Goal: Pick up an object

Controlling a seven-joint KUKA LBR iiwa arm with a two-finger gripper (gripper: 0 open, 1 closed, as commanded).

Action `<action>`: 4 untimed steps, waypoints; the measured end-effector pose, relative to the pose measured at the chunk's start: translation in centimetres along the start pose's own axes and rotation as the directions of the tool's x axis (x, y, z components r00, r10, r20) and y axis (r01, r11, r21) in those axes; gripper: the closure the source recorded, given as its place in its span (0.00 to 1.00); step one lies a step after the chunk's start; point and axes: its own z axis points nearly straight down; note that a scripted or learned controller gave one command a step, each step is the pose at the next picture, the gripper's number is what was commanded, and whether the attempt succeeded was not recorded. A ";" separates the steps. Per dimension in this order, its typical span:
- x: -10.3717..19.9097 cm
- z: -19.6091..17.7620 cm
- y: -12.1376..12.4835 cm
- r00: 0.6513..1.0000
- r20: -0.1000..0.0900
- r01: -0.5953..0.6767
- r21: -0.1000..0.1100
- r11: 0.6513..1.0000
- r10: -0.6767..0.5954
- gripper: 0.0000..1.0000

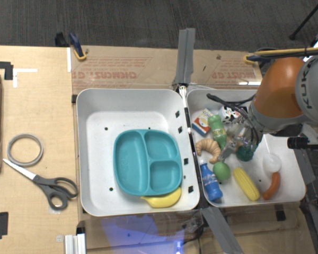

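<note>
claw low in right bin, crowded toys forcing a tight approach near croissant at nine o'clock; grip state unclear.

plate in left bin, scissors left

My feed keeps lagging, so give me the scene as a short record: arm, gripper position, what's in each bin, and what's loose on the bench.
arm: reaches in from the right, over the right bin
gripper: low among the toys, beside the croissant
right bin: corn cob, blue bottle, sausage
left bin: teal divided plate, banana
bench: scissors, tape roll
</note>
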 end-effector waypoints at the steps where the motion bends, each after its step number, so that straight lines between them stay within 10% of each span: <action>1: 6.0 -0.1 -2.2 1.000 0.003 0.030 0.001 1.000 -0.030 0.00; 4: 7.0 -0.1 -2.5 0.882 0.003 -0.472 -0.003 0.882 0.472 0.00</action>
